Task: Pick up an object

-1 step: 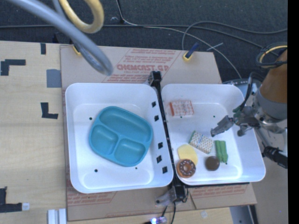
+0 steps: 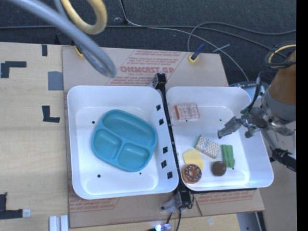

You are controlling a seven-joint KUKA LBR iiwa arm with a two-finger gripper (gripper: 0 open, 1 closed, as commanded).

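fingers: my gripper [image 2: 234, 127] hangs over the right bin [image 2: 240, 96], released, holding nothing
target: green block [image 2: 227, 156] just near of me
reason: lined up to drop on it

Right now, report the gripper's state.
Gripper: over the right bin, above the green block; nothing seen held, and open or closed cannot be told.

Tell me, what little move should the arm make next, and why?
Probably dip down and slightly left toward the green block. The gripper hangs over the right bin holding nothing, and that block lies nearest below it, beside the speckled sponge.
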